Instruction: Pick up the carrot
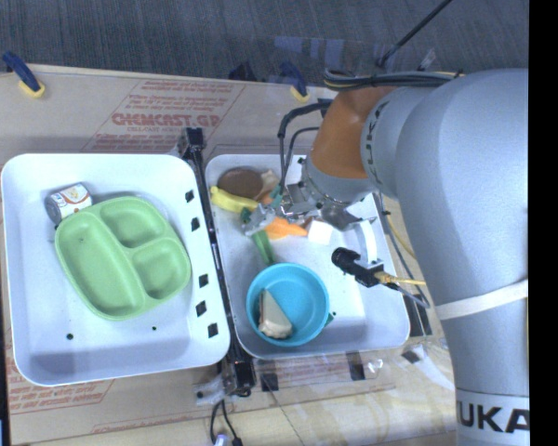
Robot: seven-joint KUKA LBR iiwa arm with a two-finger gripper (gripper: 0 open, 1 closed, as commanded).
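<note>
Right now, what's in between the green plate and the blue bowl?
In the camera view, the bins' rims with black clips run between the green plate and the blue bowl. Otherwise it's white bin floor.

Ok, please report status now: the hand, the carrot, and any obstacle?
Hand down in right bin, over the carrot. Grasp not confirmed. Banana and blue bowl close beside.

The two bins looked like smooth white plastic, slightly glossy. The green divided plate and the blue bowl were matt plastic. The arm had a smooth grey painted shell.
</note>
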